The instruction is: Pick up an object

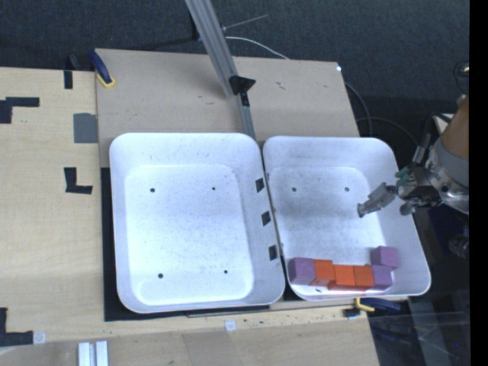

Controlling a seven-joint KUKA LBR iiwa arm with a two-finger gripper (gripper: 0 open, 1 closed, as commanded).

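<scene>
Along the front wall of the right bin (pixel 328 140) lies a row of blocks: a purple block (pixel 303 269), two orange blocks (pixel 324 271) (pixel 355 276), and two more purple blocks (pixel 386 256) (pixel 382 276) at the right end. My gripper (pixel 383 207) hangs over the bin's right side, above and behind the blocks and apart from them. Its fingers (pixel 373 202) are spread open with nothing between them. The arm enters from the right edge.
The left bin (pixel 183 138) sits beside the right one. A slanted metal pole (pixel 215 40) rises from behind the gap between the bins. Blue-and-yellow clamps sit at the bench's back left (pixel 103 72) and front right (pixel 374 305).
</scene>
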